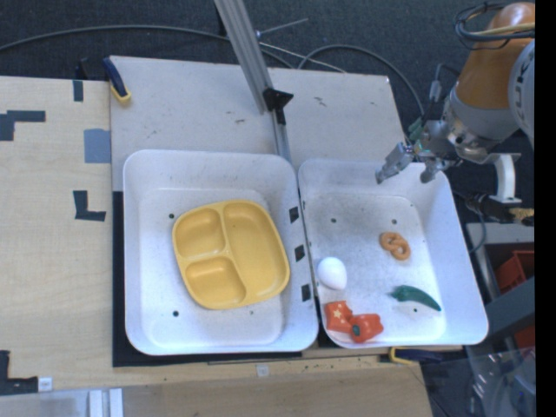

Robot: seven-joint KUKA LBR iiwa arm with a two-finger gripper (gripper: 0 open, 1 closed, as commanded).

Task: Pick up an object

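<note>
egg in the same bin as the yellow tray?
No. The white egg lies in the right bin, while the yellow tray sits in the left bin.

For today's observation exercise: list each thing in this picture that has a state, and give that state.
Gripper: open, holding nothing, above the right bin's far edge.
Yellow tray: right way up in the left bin, compartments bare.
Egg: whole, lying in the right bin.
Pretzel: lying flat.
Green pepper: lying on its side.
Red-orange toy: lying by the near wall.

Gripper [405,168] at arm's tip, jaws apart, nothing between.
</note>
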